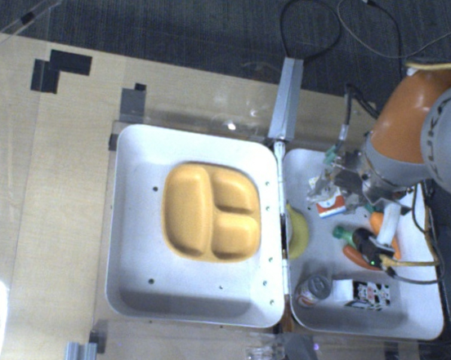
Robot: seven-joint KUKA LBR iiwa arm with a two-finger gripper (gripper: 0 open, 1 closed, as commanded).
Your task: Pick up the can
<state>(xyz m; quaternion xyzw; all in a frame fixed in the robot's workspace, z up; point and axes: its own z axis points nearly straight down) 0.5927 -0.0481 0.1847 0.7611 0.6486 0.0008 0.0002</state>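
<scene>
The can (315,288) stands in the right bin (404,322), toward its six o'clock wall and close to the divider shared with the left bin (123,203); its grey top faces up. A small printed box (369,293) lies just beside it at three o'clock.

The gripper (339,184) hangs over the bin's twelve o'clock end, well apart from the can, above a red-and-white packet (331,202). Whether it is spread or pressed together cannot be told.

Handling judgement: a rigid, smooth, probably light cylinder, liable to slip or tip; best taken across the side wall below the rim.

Clearance: the bin wall crowds it at six and nine o'clock, the box at three. Open floor lies at twelve o'clock, before the orange-and-green tools (365,244) and yellow round object (297,232). The left bin holds a yellow divided tray (211,212).
</scene>
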